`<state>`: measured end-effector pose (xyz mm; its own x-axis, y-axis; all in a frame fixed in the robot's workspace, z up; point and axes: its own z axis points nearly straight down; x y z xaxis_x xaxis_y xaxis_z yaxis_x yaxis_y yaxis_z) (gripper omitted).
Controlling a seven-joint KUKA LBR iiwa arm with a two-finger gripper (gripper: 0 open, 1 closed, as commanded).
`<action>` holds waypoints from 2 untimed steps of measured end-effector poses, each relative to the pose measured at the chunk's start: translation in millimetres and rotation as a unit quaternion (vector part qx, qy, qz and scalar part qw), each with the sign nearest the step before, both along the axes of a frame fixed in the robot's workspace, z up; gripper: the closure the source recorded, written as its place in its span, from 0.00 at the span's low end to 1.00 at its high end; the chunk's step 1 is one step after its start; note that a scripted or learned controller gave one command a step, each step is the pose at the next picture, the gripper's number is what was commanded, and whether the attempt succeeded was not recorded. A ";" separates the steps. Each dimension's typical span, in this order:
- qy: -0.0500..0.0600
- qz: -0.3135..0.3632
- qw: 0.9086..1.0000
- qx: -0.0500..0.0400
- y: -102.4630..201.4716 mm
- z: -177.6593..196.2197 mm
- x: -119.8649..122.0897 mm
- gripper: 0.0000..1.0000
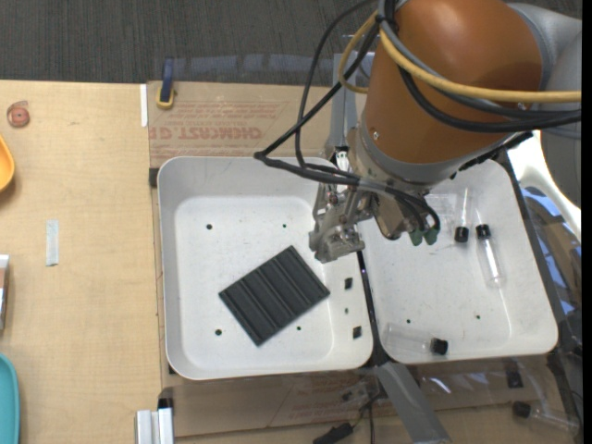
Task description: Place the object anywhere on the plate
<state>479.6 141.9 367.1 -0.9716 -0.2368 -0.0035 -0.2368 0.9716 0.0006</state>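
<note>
Grip state cannot be told: the gripper [331, 240] is seen as a grey metal cluster under the wrist, and its tips are lost against the white bin floor. Whether anything is carried there cannot be made out either.

Much of the upper right is covered by the arm [444, 72], whose orange band hides the back part of both bins. Black cables [305, 118] are looped from it down toward the wrist.

A wooden bench [74, 248] is seen at the left, and a sheet of cardboard [231, 118] is laid under the left bin [171, 276] and the right bin [527, 331]. The gripper is held over the left bin, near the shared wall.

The plate [275, 294], dark and ribbed, is laid flat in the left bin, down-left of the gripper and apart from it. Its long axis, like its ribs, is run from lower left to upper right.

A clear tube [490, 257] is laid in the right bin, pointed roughly toward the bin's front and back. A black piece [461, 234] is set beside it, and another black cap [438, 346] near the front rim. Which of these is the task's object cannot be told.

Two small black squares [348, 283] are seen right of the plate. A teal object [6, 400] is cut off by the left edge.
</note>
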 end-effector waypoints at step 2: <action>0.002 -0.064 0.998 0.000 28.7 -112.5 40.6 0.00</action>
